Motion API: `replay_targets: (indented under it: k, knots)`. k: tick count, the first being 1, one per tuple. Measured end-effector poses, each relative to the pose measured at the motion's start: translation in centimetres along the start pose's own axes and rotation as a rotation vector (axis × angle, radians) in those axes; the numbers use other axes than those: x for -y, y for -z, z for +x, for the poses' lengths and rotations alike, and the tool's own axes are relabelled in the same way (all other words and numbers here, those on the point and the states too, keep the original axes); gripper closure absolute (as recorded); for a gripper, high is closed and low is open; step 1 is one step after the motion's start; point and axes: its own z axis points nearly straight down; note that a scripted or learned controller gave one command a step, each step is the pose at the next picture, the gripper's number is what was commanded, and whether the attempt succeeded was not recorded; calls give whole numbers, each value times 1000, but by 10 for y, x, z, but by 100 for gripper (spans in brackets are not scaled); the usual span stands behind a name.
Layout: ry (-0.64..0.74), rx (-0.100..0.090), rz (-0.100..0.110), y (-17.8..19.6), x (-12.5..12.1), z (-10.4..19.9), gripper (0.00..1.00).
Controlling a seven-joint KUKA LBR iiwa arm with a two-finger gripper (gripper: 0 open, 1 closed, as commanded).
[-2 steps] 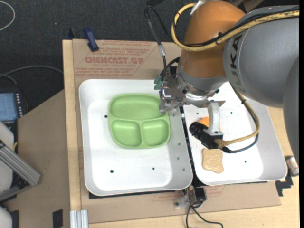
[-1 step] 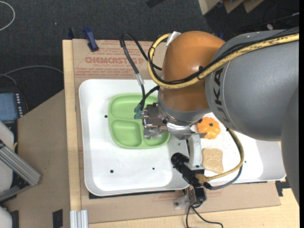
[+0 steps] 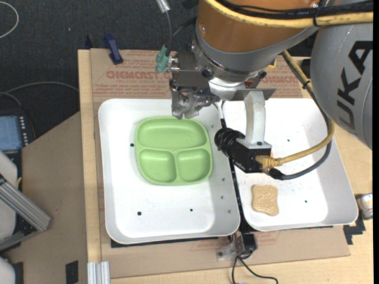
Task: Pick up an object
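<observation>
Dark carpet and loose cables lie around a cardboard-topped surface (image 3: 95, 158) that carries two shallow white bins side by side. From the upper right the grey arm (image 3: 349, 58) with its orange band (image 3: 254, 5) reaches in, and its claw (image 3: 188, 106) hangs over the far edge of the left bin (image 3: 118, 176), just at the top rim of a green divided plate (image 3: 174, 149). Its metal fingers point downward at that rim, but they are a blurred cluster from this angle; I cannot tell whether they are apart or together, and nothing can be seen between them.

Just below the claw, the green divided plate lies flat in the left bin, with one wide compartment nearest the claw and two smaller ones beyond it. To the lower right of the claw, a black fitting (image 3: 240, 149) with a tan hose (image 3: 302, 152) hangs from the wrist over the seam between the bins, and a white bracket (image 3: 256, 120) rises beside it. Farther to the lower right, well apart from the claw, a small tan biscuit-like piece (image 3: 265, 199) lies on the floor of the right bin (image 3: 314, 188). Up and to the left of the claw, a blue clip (image 3: 112, 48) sits on the back edge of the cardboard.
</observation>
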Motion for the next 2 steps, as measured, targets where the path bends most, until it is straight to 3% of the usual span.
replay_targets:
  k: [1,2]
  knots:
    - [-16,12,23,-40,5,-81,100]
    - [1,7,14,-16,4,-8,100]
